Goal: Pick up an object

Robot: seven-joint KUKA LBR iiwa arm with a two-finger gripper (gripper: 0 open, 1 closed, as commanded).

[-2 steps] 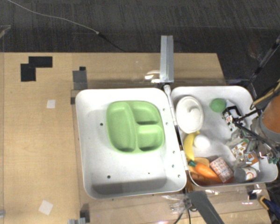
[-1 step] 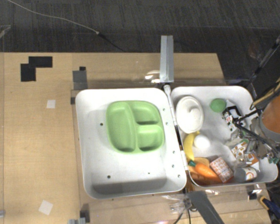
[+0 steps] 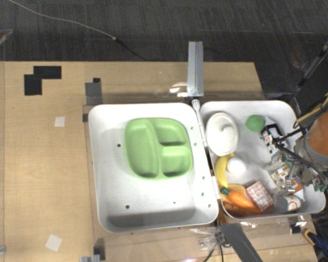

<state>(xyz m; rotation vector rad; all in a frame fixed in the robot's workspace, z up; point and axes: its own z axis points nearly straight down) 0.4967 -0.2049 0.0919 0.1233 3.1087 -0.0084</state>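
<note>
The gripper is low over the right bin, near its right wall; whether it is open or closed cannot be told. To its left lie one white bowl, one white ball and one yellow banana. Just above it and a little left sits one green ball. Below it and to the left are one orange carrot and one small red-patterned box. Far to its left, the left bin holds one green divided tray.
</note>
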